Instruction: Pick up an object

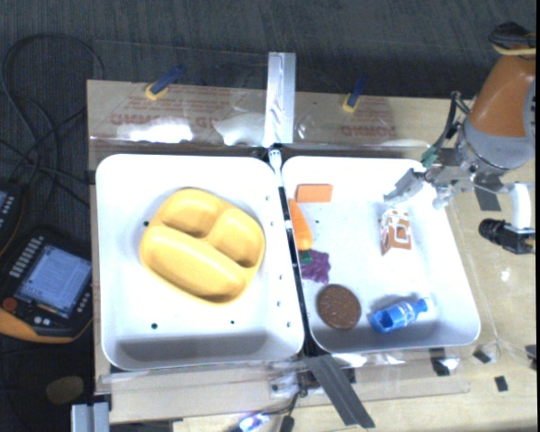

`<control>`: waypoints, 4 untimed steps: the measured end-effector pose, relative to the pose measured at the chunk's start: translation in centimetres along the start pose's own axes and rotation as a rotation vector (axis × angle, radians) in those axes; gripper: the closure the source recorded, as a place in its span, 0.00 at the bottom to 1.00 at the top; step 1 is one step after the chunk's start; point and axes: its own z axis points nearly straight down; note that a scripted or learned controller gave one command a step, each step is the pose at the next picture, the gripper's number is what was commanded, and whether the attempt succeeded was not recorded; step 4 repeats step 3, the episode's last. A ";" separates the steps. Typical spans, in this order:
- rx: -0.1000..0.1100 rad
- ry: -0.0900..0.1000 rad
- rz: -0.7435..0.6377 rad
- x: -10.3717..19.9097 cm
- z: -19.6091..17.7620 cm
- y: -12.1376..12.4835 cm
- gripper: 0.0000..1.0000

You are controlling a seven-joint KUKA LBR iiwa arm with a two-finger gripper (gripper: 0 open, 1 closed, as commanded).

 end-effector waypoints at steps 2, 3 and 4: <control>-0.004 0.000 -0.056 -1.4 9.2 2.6 1.00; -0.001 -0.001 -0.088 6.6 2.3 5.9 1.00; -0.001 -0.001 -0.088 6.6 2.3 5.9 1.00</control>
